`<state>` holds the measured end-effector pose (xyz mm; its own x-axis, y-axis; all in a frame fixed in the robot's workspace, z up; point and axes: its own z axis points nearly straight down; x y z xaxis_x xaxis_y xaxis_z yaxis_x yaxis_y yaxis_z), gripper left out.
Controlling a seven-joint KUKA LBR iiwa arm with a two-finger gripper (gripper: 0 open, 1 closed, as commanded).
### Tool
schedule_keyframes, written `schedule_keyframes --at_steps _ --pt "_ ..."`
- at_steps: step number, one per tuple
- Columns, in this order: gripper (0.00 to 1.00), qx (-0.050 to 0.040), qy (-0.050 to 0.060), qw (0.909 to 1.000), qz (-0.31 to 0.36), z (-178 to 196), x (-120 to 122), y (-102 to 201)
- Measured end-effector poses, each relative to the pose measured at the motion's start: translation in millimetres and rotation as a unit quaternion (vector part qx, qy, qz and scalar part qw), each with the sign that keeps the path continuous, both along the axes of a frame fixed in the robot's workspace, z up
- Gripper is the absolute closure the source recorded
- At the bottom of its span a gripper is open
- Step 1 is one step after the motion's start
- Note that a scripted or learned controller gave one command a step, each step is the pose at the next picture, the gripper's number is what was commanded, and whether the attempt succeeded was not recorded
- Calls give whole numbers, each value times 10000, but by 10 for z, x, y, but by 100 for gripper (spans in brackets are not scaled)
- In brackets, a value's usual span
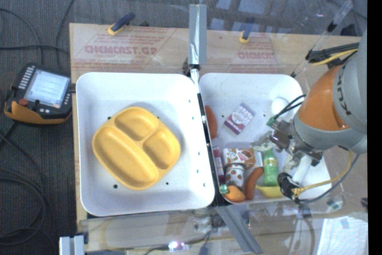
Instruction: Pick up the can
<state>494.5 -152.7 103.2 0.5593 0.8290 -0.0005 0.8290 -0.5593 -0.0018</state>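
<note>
The can [234, 175] is taken to be the small cylinder with a red and white label at the near-left corner of the right bin [262, 82], close to the divider between the two bins. Whether it stands or lies on its side cannot be made out. A stiff metal wall and a smooth, somewhat slippery label are expected, with moderate weight if full; crushing is not a worry. A hold across the curved body at mid-height is judged best, jaws set on opposite sides. Access is crowded. A printed packet [239, 156] touches it on the far side, an orange carrot-like piece [254, 180] lies just beside it on the right, and a green bottle [270, 168] and a yellow item [270, 191] sit beyond that. A reddish sausage [210, 121] lies along the divider further back, and a small red and white box [239, 118] and a white ball [279, 106] are well apart. The gripper [290, 155] hangs over the bin's right side, near the green bottle and away from the can; open or closed cannot be told, and nothing is seen held. The left bin [89, 188] carries a yellow divided plate [136, 147].
</note>
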Motion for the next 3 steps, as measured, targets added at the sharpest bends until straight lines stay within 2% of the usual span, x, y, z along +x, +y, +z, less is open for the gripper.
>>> schedule_keyframes --at_steps 1,2,3 --pt "0 -21 11 9983 -587 1084 479 -554" --pt "0 -10 10 9971 -757 -106 730 -400" --pt "0 -13 91 9833 -1819 -152 1595 -417"
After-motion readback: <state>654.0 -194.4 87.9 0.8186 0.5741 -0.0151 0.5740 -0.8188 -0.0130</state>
